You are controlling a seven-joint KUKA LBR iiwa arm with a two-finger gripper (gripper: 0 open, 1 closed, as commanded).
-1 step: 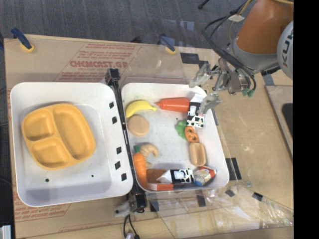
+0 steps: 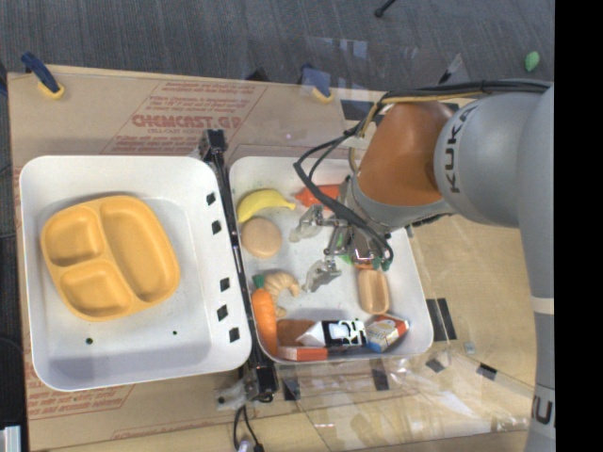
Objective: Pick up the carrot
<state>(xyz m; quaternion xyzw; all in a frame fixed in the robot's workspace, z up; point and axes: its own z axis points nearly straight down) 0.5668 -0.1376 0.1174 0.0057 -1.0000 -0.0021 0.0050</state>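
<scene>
The gripper (image 2: 314, 245) is being held over the right bin (image 2: 415, 295), its fingers spread wide — nothing is being gripped between them. The carrot (image 2: 265, 316) is lying at the bin's lower left, beside a croissant (image 2: 278, 282) — untouched.

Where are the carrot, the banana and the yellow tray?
carrot (image 2: 265, 316): camera view, middle of its orange body.
banana (image 2: 264, 202): camera view, middle of its curve.
yellow tray (image 2: 109, 255): camera view, central divider.
</scene>
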